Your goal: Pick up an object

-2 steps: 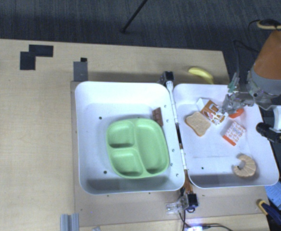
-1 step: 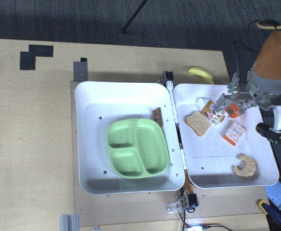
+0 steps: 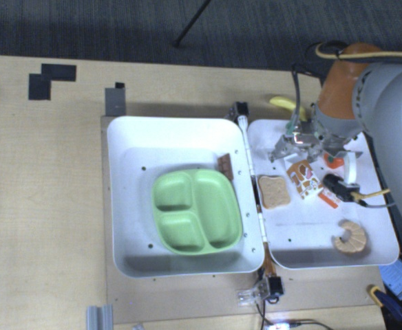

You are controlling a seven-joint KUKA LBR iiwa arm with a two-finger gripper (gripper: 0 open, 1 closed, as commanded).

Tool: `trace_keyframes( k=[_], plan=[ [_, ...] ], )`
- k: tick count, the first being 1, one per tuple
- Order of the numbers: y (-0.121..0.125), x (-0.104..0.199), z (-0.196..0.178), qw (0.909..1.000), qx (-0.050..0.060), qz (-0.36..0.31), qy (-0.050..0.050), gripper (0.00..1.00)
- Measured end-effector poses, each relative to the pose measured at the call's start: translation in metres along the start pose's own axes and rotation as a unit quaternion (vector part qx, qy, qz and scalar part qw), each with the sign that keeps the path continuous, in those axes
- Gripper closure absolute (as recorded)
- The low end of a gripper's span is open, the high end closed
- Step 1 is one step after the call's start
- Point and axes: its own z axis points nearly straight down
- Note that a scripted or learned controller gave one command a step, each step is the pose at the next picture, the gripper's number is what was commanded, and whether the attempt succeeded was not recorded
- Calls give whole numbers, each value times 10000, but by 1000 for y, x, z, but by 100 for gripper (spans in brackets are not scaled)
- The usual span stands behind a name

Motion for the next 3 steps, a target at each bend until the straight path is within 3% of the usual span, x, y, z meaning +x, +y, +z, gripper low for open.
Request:
trace_keyframes(
  k=[1, 2, 3],
  plan=[
    [-68, 10, 8, 10000, -83, 4, -25, 0],
    [-67, 9, -3, 9999, -95, 3, -34, 100],
    [-157, 72, -106, 10000, 3, -1, 11, 100]
  ],
)
